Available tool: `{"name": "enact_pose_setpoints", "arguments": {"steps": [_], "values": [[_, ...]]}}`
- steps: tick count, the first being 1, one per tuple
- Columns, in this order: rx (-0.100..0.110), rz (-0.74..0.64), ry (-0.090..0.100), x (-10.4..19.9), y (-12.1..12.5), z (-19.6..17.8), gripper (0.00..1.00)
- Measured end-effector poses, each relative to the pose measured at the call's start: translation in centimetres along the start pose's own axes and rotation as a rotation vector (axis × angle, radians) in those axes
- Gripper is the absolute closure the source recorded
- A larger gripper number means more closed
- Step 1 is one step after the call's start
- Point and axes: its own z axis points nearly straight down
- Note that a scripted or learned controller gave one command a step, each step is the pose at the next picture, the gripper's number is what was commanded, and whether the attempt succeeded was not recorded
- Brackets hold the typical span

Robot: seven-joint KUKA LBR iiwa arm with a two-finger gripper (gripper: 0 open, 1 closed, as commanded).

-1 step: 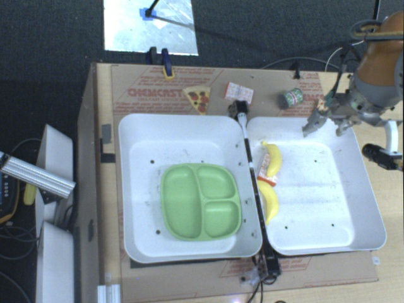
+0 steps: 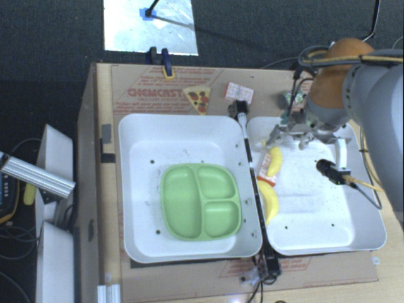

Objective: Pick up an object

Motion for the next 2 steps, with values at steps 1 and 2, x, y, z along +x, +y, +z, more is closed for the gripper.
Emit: {"name": "enact_pose_setpoints", "arguments": {"steps": [1,2], "values": [[-0.002,-0.001,-0.001,1.8,-1.0,2.3,0.00],[-0.005,-0.002,-0.002,1.7,-0.9,1.1,1.00]]}}
